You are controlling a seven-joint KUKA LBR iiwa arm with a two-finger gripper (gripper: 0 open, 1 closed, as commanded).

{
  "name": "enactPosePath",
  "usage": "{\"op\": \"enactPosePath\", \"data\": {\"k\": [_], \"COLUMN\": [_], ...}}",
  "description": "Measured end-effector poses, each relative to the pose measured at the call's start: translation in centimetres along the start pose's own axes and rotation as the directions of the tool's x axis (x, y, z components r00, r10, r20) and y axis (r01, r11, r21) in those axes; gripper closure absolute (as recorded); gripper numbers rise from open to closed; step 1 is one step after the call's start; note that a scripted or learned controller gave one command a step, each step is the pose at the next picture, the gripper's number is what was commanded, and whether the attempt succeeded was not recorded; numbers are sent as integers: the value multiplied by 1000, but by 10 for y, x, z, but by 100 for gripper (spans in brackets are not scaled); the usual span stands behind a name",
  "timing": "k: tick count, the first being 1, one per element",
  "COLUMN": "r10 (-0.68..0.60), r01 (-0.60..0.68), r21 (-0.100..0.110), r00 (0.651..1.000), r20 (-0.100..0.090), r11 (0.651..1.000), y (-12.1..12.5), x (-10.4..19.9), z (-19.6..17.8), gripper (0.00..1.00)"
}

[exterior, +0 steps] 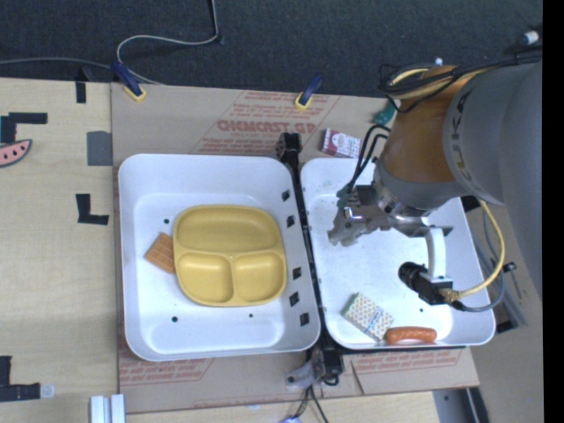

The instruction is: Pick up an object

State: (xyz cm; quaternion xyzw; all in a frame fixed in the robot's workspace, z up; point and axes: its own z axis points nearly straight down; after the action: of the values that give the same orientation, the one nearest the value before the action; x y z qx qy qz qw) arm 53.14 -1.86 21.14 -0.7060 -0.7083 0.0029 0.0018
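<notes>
Sausage (411, 335) lies in right bin (467, 324), well below claw (346, 227)

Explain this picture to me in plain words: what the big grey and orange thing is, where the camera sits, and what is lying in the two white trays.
One fixed camera looks down at a slant on a bench. The grey and orange bulk is a robot arm reaching in from the picture's right; its gripper hangs over the right bin. Nothing can be seen between its fingers. That bin holds a small patterned packet and an orange sausage-shaped item near its front edge. The left bin holds a yellow divided tray with a brown cracker-like piece tucked beside it.
</notes>
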Motion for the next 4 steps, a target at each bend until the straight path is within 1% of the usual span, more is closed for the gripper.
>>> {"op": "enactPosePath", "data": {"k": [2, 3, 4], "r10": [-1, 5, 3], "r01": [1, -5, -3], "r21": [2, -2, -3], "r00": [1000, 1000, 1000], "r20": [2, -1, -3], "r11": [1000, 1000, 1000], "y": [0, -31, -31], "x": [0, -84, -83], "z": [-19, 85, 75], "gripper": [100, 100, 100]}}
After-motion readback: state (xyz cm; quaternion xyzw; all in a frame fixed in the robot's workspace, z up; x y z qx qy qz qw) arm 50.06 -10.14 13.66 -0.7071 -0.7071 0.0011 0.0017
